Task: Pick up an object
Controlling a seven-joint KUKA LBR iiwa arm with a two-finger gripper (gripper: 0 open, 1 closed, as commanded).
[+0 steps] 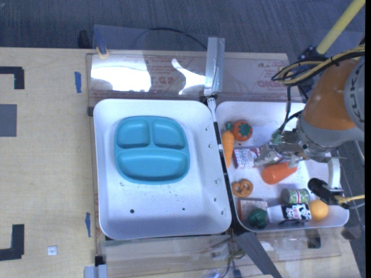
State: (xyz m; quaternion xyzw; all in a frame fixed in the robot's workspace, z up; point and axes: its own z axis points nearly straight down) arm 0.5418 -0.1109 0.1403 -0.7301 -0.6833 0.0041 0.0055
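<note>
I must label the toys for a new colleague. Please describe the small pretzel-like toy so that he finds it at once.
Look in the right bin, the one crowded with toys. Along its left wall lies a long orange carrot; just below the carrot's lower end sits the pretzel. It is the one small, round, brown-orange piece with holes, while its neighbours are solid.

Two shallow white bins are counted on the worktop (46,155): the left bin (116,213) and the right bin (261,112). One blue divided plate (152,149), with three compartments, is seen in the left bin. In the right bin, one carrot (227,146), one tomato (242,130), one orange-red piece (278,172), one pretzel (242,187), one small printed packet (245,157), one green round item (257,216), one green-labelled can (295,196), one black-and-white bottle (295,212) and one yellow-orange fruit (318,209) are counted. One flat card (250,203) is partly covered.
</note>
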